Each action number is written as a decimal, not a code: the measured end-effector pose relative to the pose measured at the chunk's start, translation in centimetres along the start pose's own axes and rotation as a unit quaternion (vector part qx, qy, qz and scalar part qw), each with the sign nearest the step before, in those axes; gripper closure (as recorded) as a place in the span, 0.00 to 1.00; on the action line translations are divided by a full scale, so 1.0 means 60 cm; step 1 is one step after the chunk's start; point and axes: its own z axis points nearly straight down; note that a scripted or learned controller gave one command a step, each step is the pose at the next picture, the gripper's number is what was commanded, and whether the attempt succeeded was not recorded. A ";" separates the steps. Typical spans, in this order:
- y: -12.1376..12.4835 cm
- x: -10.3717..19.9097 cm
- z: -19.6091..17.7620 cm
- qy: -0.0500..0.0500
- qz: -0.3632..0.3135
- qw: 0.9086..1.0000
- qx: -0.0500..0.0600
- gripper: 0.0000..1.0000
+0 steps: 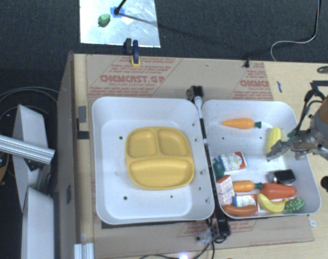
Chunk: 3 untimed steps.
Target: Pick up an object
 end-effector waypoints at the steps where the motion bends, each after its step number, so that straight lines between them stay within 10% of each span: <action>1: 0.114 0.003 0.074 0.002 -0.002 1.000 0.002 0.00; 2: 0.239 0.009 0.169 0.004 -0.003 1.000 0.013 0.00; 3: 0.140 -0.006 0.161 0.001 -0.002 1.000 0.001 0.00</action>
